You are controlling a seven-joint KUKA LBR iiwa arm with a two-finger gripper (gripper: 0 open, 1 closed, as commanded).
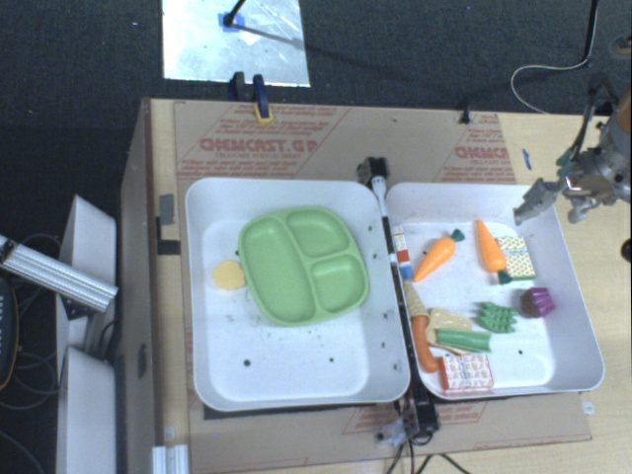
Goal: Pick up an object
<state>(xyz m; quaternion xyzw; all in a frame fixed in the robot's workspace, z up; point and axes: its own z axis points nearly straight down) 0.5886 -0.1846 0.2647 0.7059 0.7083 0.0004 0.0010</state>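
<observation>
You will find the claw (546,203) above the right bin's (578,309) far right corner. Its fingers are spread, gripping nothing. An orange carrot (489,246) lies nearby.

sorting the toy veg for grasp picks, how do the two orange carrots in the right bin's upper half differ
The orange toy carrot with the green top lies tilted, its leafy end up and right, out on bare bin floor. The plain orange carrot shows no green, lies nearly upright in the view, and sits against a yellow-patterned packet. It also looks a bit stubbier. Both are orange, tapered, and lie in the right white bin.
</observation>
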